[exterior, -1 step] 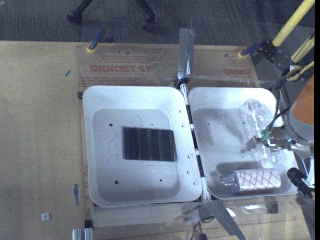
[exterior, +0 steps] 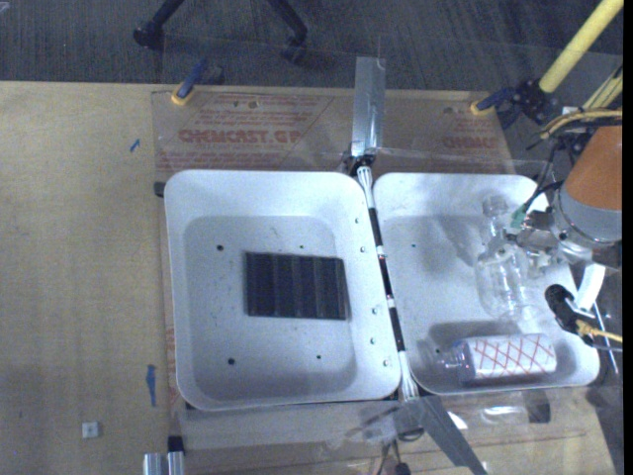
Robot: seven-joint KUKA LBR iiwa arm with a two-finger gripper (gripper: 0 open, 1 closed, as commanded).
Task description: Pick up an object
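While the hand [exterior: 522, 234], grip unclear, hovers near the right bin's [exterior: 435, 191] far-right edge, its left half lies open

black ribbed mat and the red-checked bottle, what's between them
In the camera view, the bins' adjoining walls lie between the black ribbed mat and the red-checked bottle.

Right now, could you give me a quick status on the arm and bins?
Gripper over right bin, at clear bottle. Patterned bottle lying near front wall. Dark ribbed pad in left bin.

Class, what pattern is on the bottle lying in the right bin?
White with a red diamond lattice on the bottle; camera view.
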